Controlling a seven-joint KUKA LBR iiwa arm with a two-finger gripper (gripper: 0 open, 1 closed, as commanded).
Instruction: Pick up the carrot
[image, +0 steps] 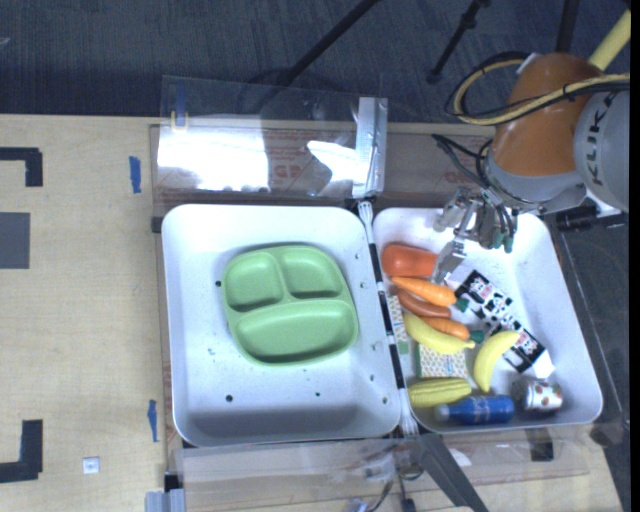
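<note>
Blue marker (482, 408), lying along the near wall of the right bin (572, 300), is the closest thing to the camera; a small can (541, 396) sits just to its right and a yellow corn cob (439, 391) touches its left end. Further into that bin from the marker come a banana (489, 357), then a second yellow piece (436, 335), and beyond those the carrot (427, 292), lying slantwise near the bin's left wall. An orange-red pepper (408, 261) rests just behind the carrot, and black-and-white patterned packets (492, 302) lie to the carrot's right. Above the pepper and behind the carrot hangs the gripper (462, 246); whether it is released or clenched cannot be told, and nothing is visibly between its tips. Left of the carrot's bin, the left bin (195, 250) bears a green divided plate (289, 302).
</note>
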